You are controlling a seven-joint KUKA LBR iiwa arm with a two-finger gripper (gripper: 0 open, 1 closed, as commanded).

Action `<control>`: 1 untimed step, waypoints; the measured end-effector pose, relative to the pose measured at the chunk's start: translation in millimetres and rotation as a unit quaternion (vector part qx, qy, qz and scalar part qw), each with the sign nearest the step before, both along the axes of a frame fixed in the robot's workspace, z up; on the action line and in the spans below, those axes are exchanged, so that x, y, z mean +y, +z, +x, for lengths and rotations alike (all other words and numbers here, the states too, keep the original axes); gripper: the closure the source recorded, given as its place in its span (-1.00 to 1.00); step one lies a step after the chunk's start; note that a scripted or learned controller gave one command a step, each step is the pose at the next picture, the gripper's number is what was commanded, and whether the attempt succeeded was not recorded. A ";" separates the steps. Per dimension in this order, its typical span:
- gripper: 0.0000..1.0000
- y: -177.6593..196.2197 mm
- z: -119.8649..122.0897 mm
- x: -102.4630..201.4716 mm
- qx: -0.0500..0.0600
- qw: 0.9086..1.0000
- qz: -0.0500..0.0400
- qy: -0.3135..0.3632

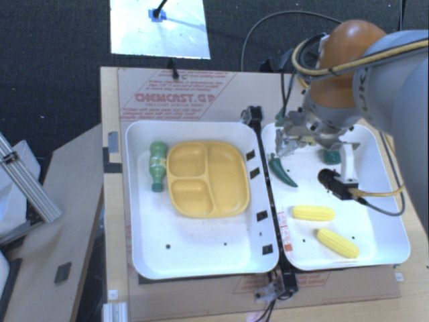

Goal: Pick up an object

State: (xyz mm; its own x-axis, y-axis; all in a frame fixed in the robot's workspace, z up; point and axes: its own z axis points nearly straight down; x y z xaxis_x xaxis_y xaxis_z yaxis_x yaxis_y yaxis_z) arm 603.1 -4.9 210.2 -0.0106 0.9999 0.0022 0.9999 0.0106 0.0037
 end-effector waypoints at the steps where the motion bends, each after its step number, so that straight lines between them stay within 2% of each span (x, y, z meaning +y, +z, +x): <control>1: 1.00 9.0 23.6 57.0 -0.001 1.000 0.000 0.000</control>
State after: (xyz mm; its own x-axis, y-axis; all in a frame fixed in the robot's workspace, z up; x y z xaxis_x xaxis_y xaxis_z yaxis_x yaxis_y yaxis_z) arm 626.7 52.1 219.2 -0.0109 0.9999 0.0027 0.9999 0.0109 0.0049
